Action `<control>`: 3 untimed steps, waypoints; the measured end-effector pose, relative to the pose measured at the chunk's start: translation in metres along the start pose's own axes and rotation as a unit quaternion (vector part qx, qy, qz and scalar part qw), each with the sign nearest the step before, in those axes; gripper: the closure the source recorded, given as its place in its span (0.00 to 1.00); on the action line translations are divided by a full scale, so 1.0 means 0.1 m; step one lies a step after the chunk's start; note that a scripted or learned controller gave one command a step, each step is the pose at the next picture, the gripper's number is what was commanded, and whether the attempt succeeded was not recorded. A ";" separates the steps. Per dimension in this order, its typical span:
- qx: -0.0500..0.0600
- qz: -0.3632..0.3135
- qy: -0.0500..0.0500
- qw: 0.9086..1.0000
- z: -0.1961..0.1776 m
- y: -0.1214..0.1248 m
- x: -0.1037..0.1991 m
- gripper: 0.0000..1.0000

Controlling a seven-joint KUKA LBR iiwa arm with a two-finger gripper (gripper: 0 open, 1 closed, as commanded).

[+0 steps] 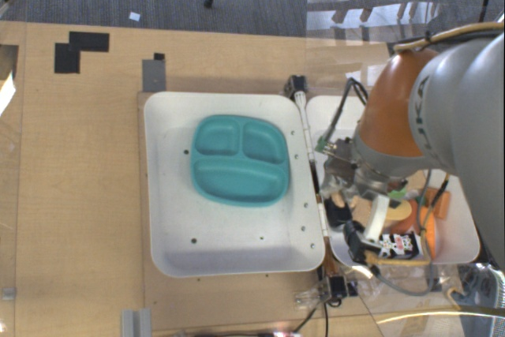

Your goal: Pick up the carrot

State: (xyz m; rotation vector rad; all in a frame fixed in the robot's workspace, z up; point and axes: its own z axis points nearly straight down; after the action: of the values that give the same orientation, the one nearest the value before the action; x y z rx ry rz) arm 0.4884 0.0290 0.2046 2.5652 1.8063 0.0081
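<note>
The carrot (431, 230) appears as a narrow orange shape standing roughly lengthwise near the right side of the right bin (467, 242), partly hidden behind cables. My gripper (369, 222) hangs low over the left half of that bin, to the left of the carrot, above a clutter of small objects. The big grey arm with its orange band (394, 118) covers most of the bin.
The left bin (166, 241) holds a teal divided plate (239, 159). In the right bin, a black-and-white packet (398, 245) and a tan round item (402, 211) lie beside the carrot. Cables run along the bench's front edge (347, 288).
</note>
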 end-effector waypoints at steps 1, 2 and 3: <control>0.003 0.177 -0.001 0.984 0.21 -0.02 0.03 1.00; -0.005 0.026 -0.001 1.000 -0.39 0.34 -0.53 1.00; 0.005 0.091 -0.001 0.996 0.22 -0.04 0.07 1.00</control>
State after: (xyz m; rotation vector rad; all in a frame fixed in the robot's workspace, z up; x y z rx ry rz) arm 0.4870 0.0367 0.1823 2.7252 1.5694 -0.0018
